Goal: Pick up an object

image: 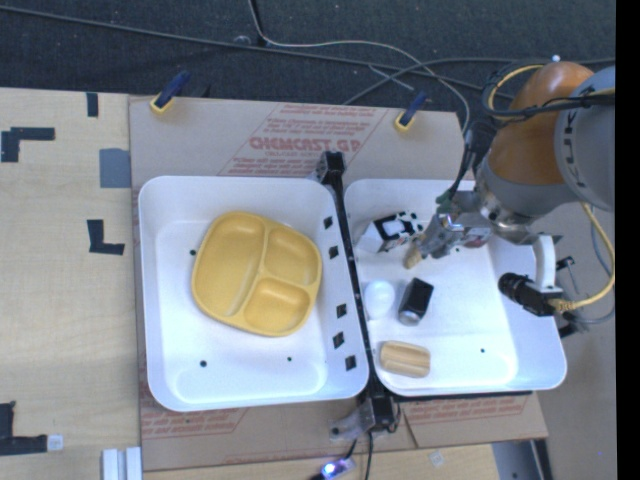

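Tool hangs low at the right bin's far side, its grip state impossible to tell from here, with the small black can lying just nearer the camera, long axis tilted roughly toward it.

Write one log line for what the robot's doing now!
arm: over right bin | gripper: low, near black-white toy | can, bread: untouched | yellow tray: left bin
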You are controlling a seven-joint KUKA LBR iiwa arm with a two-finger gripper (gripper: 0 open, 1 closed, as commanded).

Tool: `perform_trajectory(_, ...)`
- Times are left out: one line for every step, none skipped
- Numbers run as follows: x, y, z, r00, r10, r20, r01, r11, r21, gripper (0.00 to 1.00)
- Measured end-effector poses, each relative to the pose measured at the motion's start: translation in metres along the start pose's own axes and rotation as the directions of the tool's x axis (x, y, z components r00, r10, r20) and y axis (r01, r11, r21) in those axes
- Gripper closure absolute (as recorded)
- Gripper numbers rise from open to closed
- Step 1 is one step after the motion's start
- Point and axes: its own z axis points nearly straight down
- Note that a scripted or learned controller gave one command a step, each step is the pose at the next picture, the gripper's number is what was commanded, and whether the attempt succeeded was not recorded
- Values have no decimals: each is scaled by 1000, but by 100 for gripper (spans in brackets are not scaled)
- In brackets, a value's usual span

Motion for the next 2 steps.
perform_trajectory(-8,6,-56,1000,1,1,-1,1000,-2,100)
perform_trajectory(-9,8,-93,1000,1,1,-1,1000,0,100)
